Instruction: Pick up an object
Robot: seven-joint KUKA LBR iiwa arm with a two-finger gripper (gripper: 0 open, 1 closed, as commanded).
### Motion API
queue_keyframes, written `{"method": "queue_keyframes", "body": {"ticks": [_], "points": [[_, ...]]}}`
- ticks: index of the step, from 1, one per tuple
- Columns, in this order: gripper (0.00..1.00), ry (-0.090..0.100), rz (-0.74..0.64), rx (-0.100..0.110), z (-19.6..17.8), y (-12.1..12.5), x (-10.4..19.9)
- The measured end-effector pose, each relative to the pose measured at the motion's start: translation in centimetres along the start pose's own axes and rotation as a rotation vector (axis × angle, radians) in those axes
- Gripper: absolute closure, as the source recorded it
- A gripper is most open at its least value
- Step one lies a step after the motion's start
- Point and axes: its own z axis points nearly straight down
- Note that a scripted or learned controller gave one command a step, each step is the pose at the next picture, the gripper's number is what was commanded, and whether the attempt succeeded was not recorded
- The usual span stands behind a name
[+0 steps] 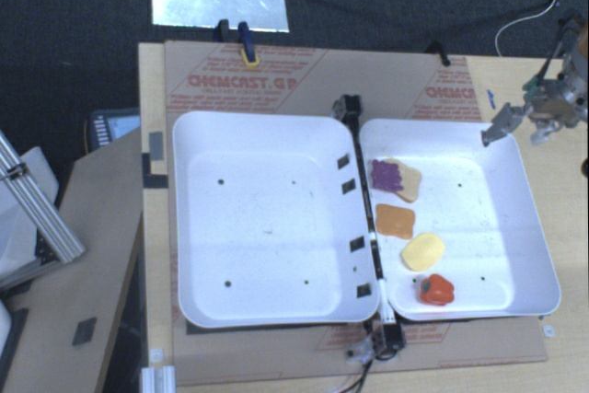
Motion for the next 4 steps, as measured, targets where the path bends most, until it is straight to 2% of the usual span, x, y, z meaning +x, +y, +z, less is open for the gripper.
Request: {"method": "queue_keyframes", "body": {"ticks": [1, 2, 3, 4], "points": [[0.00, -0.007, -0.003, -0.019, -18.6, 2.1, -0.7], [0.00, -0.005, 0.002, -0.013, -28.0, -2.2, -0.8], [1.00, -0.004, -0.004, -0.007, -28.5, -2.0, -0.7], [1.00, 0.002, -0.003, 0.002, -27.2, -8.8, 3.7]]}}
